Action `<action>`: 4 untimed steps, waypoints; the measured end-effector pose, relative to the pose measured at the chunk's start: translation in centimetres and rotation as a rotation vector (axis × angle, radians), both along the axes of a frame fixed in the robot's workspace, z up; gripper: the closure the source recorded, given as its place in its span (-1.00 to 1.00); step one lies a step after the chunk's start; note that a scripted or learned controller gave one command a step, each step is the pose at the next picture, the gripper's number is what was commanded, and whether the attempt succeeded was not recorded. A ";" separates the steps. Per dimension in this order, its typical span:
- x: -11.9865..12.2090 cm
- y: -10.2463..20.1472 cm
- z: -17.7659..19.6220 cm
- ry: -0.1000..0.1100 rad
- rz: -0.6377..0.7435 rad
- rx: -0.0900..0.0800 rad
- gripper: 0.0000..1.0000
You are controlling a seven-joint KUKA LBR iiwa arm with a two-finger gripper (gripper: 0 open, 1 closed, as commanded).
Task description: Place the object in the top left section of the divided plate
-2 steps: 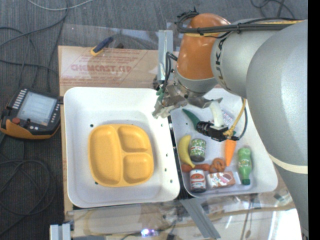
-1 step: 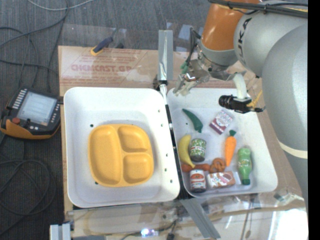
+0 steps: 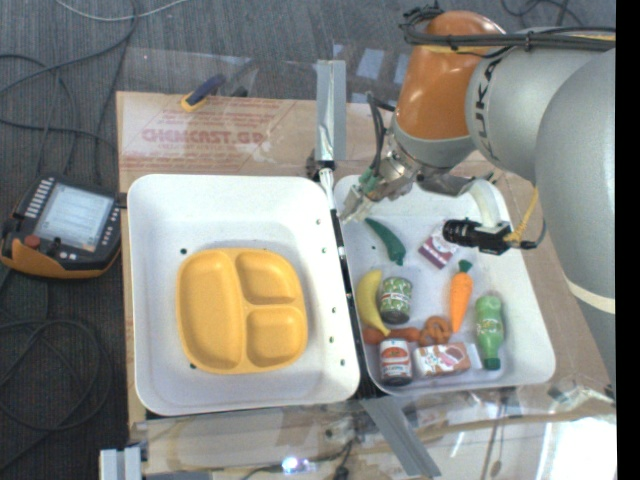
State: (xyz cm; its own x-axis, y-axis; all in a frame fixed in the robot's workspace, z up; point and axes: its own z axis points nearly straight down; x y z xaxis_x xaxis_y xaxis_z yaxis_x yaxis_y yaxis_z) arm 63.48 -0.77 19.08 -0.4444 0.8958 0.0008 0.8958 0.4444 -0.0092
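The yellow divided plate (image 3: 240, 308) lies in the left white bin (image 3: 160, 208), with one long section on its left and two smaller ones on its right; nothing rests in any of them. My gripper (image 3: 358, 200) hangs over the upper left corner of the right bin (image 3: 530, 358), close to the wall between the bins. Just below it lies a green chili pepper (image 3: 386, 241), apart from the gripper. Nothing shows in the gripper's grasp.
The right bin also holds a banana (image 3: 371, 300), a green jar (image 3: 396, 298), a carrot (image 3: 459, 298), a green bottle (image 3: 488, 330), a red jar (image 3: 396, 360) and small packages (image 3: 442, 360). A teach pendant (image 3: 60, 230) lies left of the bench.
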 end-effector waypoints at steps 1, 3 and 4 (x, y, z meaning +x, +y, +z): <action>-5.9 7.5 -1.2 0.001 0.032 0.003 1.00; -11.1 6.9 2.6 0.010 0.094 0.002 1.00; -0.9 4.3 11.9 -0.003 -0.235 -0.005 1.00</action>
